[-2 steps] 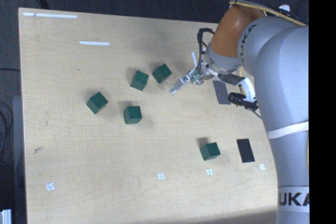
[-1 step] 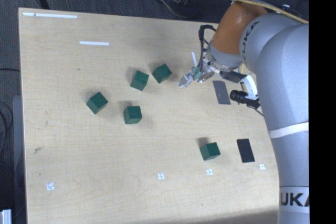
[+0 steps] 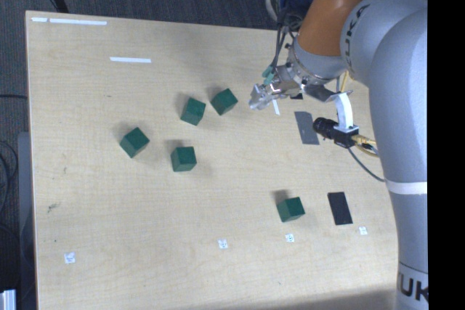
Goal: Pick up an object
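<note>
Presently, pincer [image 3: 263, 98]: low over the tabletop [image 3: 94, 229] near its right edge, beside the nearest green block [image 3: 224, 101]; finger state cannot be told.
Blocks: five green cubes, four mid-tabletop, one [image 3: 290, 209] toward the bottom right.
Contact: none visible.

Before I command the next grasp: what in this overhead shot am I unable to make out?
- Gripper: small and blurred in the camera view, so whether it is open or shut is unclear.
- Arm: its lower part is cut off by the bottom edge.
- Small white markers near the wooden surface's front edge: too small to read.
- The floor behind the arm's orange band: hidden by it.
</note>
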Robot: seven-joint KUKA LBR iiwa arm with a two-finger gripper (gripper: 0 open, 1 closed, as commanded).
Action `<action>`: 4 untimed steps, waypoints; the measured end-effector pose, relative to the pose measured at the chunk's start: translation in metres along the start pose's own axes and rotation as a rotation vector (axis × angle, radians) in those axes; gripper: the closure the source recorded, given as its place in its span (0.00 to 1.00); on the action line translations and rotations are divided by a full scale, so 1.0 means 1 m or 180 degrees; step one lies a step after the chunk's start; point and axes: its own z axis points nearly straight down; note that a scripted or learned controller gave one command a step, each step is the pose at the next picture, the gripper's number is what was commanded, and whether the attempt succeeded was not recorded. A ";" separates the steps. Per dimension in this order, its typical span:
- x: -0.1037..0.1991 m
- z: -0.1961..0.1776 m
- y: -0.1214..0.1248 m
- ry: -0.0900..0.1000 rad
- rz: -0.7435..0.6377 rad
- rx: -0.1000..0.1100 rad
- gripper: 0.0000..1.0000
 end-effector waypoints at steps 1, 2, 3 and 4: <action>0.053 0.054 0.029 0.0007 -0.2256 0.0005 1.00; 0.165 0.000 0.015 0.0005 -0.1465 0.0007 1.00; 0.116 -0.119 0.009 -0.0002 -0.0459 -0.0003 1.00; 0.069 -0.063 -0.004 0.0005 -0.1870 0.0008 1.00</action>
